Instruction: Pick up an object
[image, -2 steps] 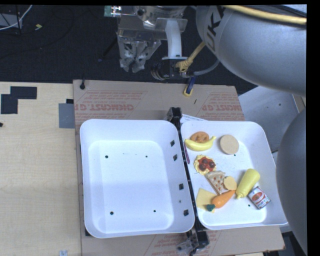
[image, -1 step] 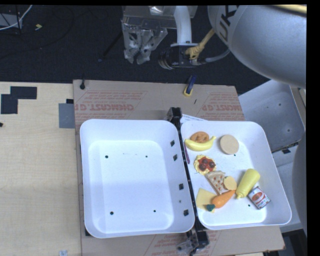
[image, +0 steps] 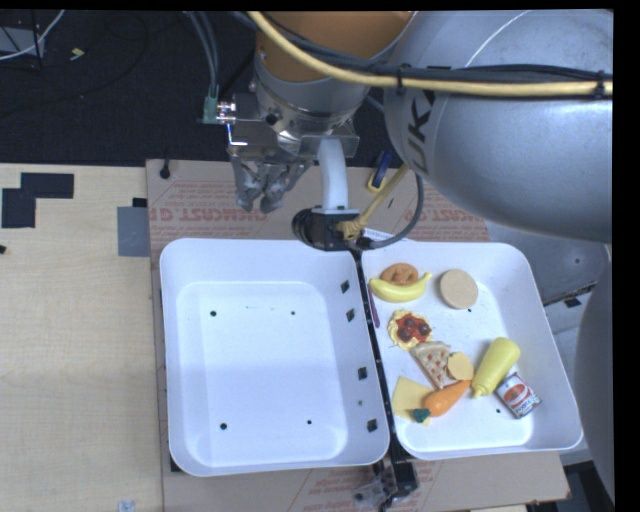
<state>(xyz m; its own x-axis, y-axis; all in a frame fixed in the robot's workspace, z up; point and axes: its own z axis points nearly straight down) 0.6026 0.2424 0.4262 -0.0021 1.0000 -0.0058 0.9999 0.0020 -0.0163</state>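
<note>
Together, the toy foods lay in the right bin (image: 545, 330): a banana (image: 398, 289), a round cracker (image: 459, 289), a yellow bottle (image: 495, 365), a carrot (image: 446, 398) and a small can (image: 517, 395). Well apart from them, the gripper (image: 268, 188) hung above the left bin's (image: 185, 300) far edge, its fingers together on nothing.

One fixed camera looks steeply down on the table (image: 70, 300) and both white bins (image: 190, 270), fairly near.
</note>
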